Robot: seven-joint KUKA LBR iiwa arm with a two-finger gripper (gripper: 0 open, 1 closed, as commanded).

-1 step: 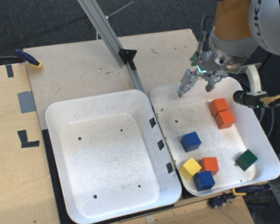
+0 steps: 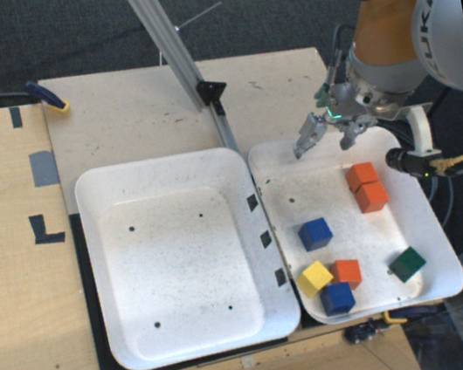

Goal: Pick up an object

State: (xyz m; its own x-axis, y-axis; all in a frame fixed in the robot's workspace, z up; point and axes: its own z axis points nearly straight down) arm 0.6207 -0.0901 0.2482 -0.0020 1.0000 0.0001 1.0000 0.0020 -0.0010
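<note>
spread-fingered gripper (image 2: pixel 326 138) above right bin's (image 2: pixel 434 277) far edge, orange blocks (image 2: pixel 366 186) just nearer

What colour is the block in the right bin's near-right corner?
Dark green, clearest in the camera view.

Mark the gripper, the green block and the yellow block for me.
gripper (image 2: pixel 327 141), camera view, midway between its open fingertips.
green block (image 2: pixel 407 264), camera view, its top face.
yellow block (image 2: pixel 315 276), camera view, its top face.

Both bins (image 2: pixel 164 178) are seen in white. Two blue cubes (image 2: pixel 315 233), three orange blocks (image 2: pixel 366 187), one yellow cube (image 2: pixel 315 277) and a seemingly dark green cube (image 2: pixel 407 264) are shown.
</note>
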